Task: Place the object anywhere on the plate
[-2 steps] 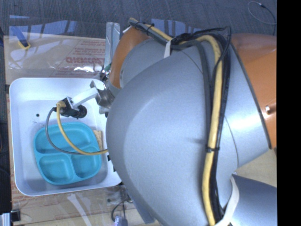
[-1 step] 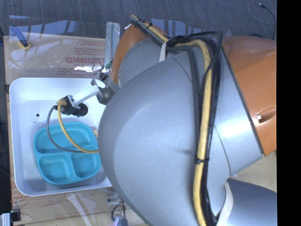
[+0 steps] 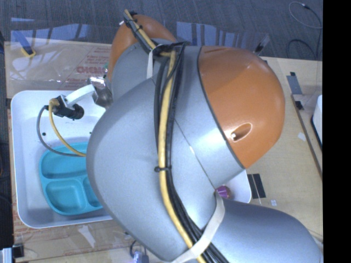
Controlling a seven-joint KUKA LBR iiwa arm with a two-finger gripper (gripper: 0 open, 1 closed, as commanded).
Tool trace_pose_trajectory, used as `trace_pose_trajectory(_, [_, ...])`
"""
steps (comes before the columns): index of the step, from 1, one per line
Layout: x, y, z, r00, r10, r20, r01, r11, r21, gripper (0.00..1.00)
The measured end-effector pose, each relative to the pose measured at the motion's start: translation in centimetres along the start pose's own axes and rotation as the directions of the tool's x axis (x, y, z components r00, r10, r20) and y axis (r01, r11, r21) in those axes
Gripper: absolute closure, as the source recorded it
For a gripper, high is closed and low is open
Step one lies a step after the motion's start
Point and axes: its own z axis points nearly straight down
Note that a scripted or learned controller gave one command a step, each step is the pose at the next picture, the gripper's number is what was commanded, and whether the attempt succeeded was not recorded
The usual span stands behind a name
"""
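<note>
A blue plate (image 3: 63, 182) with separate compartments lies in the left white bin (image 3: 24, 147), at its near left part; its right side is covered by the arm. The grey arm (image 3: 164, 163) with its orange band (image 3: 241, 108) reaches across the middle of the view and hides most of both bins. A small purple thing (image 3: 222, 191) peeks out from behind the arm at the right bin (image 3: 241, 189); I cannot tell what it is.
A black fitting (image 3: 69, 112) on a yellow cable (image 3: 60, 141) hangs over the far part of the left bin. Clear plastic sheeting (image 3: 55, 59) covers the bench behind the bin. Bare wooden bench (image 3: 296, 163) lies to the right.
</note>
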Motion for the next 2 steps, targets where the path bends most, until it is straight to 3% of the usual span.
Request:
trace_pose_trajectory(1, [0.0,0.0,-0.1,1.000,0.001,-0.001,-0.001,1.000,0.001,0.00])
trace_pose_trajectory(2, [3.4,-2.1,2.6,1.000,0.001,-0.002,-0.001,1.000,0.001,0.00])
